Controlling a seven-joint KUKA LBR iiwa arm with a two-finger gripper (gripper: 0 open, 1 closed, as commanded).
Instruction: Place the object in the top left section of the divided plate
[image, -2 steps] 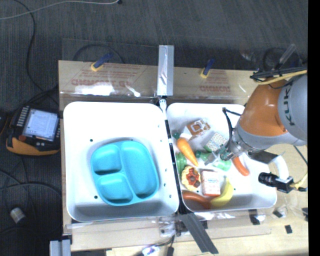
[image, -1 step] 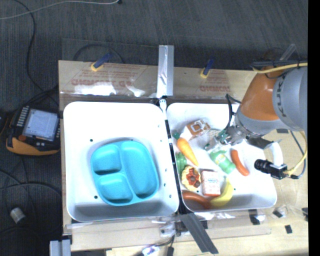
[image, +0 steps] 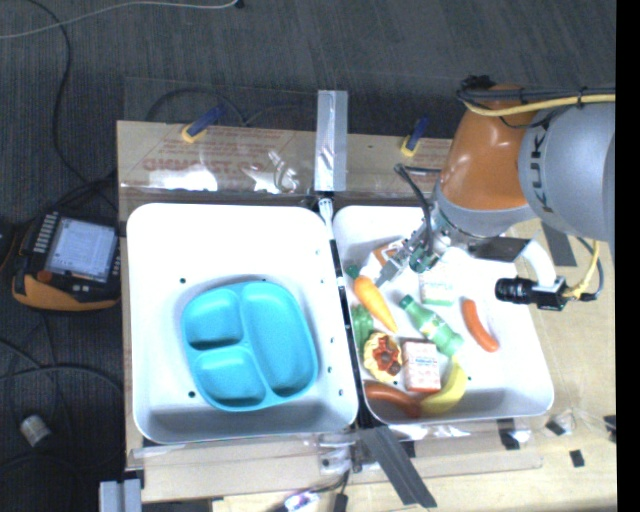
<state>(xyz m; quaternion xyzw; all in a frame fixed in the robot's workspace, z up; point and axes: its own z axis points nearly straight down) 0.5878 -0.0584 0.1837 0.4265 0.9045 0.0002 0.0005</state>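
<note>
Leftmost, on the floor beside the bench, a small orange-edged device (image: 68, 260) lies with its screen up. Next comes the left bin (image: 150, 330), and in it the blue divided plate (image: 249, 343), sitting a little askew with its three sections bare; its top left section (image: 211, 320) holds nothing. Across the divider, the right bin (image: 520, 390) carries the toy food, all bunched toward its left and lower part: a carrot (image: 374, 301) lying slantwise, a green bottle (image: 431, 324) beside it, a slice of pizza (image: 382, 354), a small carton (image: 421, 365), a banana (image: 449, 389) curled along the bottom (touching the carton, as far as I can judge), and a red sausage (image: 480, 324) off to the right. My gripper (image: 408, 256) hangs over the upper part of this bin, just above the carrot's top end. From this angle I cannot tell how wide it stands, and I see nothing gripped in it.
</note>
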